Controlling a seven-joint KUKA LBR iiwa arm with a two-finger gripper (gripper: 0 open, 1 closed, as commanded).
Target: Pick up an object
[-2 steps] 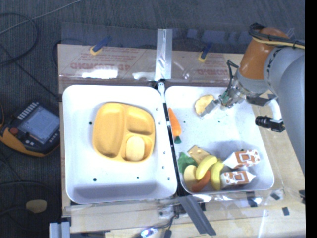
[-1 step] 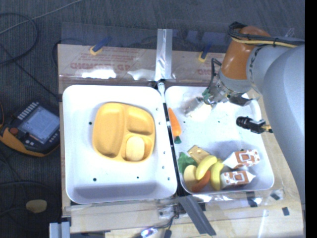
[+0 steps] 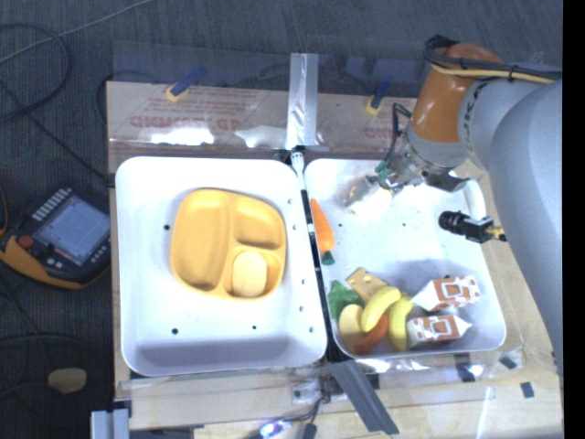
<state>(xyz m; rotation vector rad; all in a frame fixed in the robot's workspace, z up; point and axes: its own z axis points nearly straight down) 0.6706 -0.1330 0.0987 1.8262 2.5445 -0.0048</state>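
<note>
Bench with two white bins inspected; no object is held

At upper right, the gripper (image 3: 391, 174) is lowered over bare floor in the right bin (image 3: 411, 231); its grasp cannot be told. Candidate objects are heaped at lower right: a banana (image 3: 379, 307) and cartons (image 3: 446, 293), with a carrot (image 3: 321, 229) against the divider. A yellow tray (image 3: 210, 236) is seated in the left bin (image 3: 146, 318)

Grey arm (image 3: 530, 144) with orange band above the wrist enters from the right, wrist angled down and leftward; tool (image 3: 382, 177) low, its tip blurred
</note>
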